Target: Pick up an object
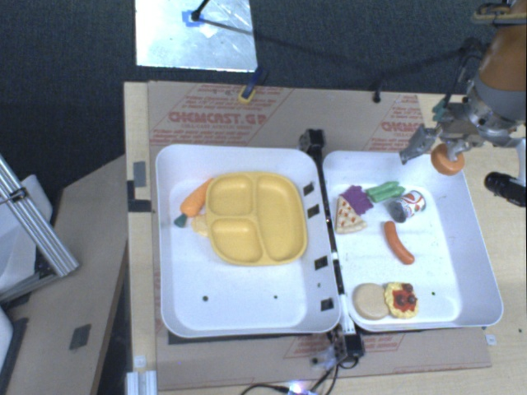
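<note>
One orange round object sits between fingers of end effector, apparently gripped, above far corner of right bin. Judgement: lift straight, slowly; keep squeeze steady. Sausage lies below-left.

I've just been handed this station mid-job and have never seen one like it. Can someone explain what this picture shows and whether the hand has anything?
This is one fixed camera above a bench, looking down at a slant. The grey arm with an orange band reaches in from the right; its hand hangs over the far corner of the right bin, with an orange ball at its tip. Whether it truly grips the ball cannot be judged here. The right bin holds toy food: a pizza slice, purple grapes, a green piece, a small can, a sausage, a cookie and a berry tart. The left bin holds a yellow divided plate beside a carrot.
</note>
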You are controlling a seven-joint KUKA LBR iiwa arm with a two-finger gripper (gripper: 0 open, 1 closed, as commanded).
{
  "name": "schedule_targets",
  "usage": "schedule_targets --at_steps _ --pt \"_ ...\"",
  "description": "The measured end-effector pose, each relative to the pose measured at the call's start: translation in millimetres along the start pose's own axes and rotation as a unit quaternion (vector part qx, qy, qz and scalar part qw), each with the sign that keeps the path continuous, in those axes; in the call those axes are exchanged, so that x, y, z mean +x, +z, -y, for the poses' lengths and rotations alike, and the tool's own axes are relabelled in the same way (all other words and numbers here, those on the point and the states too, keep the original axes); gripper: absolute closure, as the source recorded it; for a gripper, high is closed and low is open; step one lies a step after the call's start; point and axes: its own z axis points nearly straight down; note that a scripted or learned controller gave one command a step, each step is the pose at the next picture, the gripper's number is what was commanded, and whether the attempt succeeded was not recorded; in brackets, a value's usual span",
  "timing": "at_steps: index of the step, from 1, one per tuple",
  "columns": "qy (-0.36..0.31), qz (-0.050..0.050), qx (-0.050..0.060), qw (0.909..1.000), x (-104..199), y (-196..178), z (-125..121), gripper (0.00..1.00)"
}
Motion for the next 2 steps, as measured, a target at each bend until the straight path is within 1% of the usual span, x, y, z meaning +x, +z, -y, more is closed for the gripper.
schedule_targets --at_steps 1,2 --pt "0.001 0.0 0.002 1.0 -7 45 3 0.0" --pt "0.001 0.0 0.002 1.0 -13 90 -1 0.0"
